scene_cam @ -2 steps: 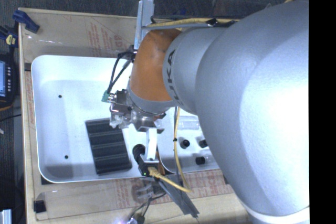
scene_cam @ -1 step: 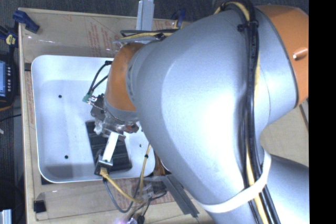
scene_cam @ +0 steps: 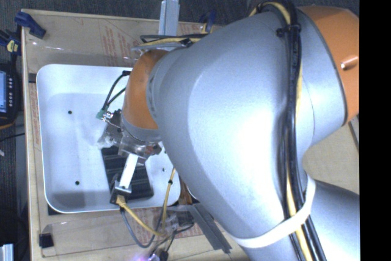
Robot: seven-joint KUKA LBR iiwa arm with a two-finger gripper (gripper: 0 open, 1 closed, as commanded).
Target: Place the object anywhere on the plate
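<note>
A grey robot arm dominates the camera view, its broad casing stretching from the right across most of the wooden bench and covering whatever lies on that side. The orange band above the wrist hangs over the right half of the left-hand white bin, and below it the gripper is low inside that bin, close to the floor near its middle. Its state cannot be told from this angle, nor whether it has hold of anything, since the wrist and cabling mask its underside. Neither can the place of the object or the plate be told, the arm lying across the ground to the right. The bare part of the bin floor to the left of the gripper carries two small dark dots, one towards the far wall and one towards the near wall. A blue clamp grips the bench's far left corner, and a grey post stands upright at the far edge, just behind the arm.
</note>
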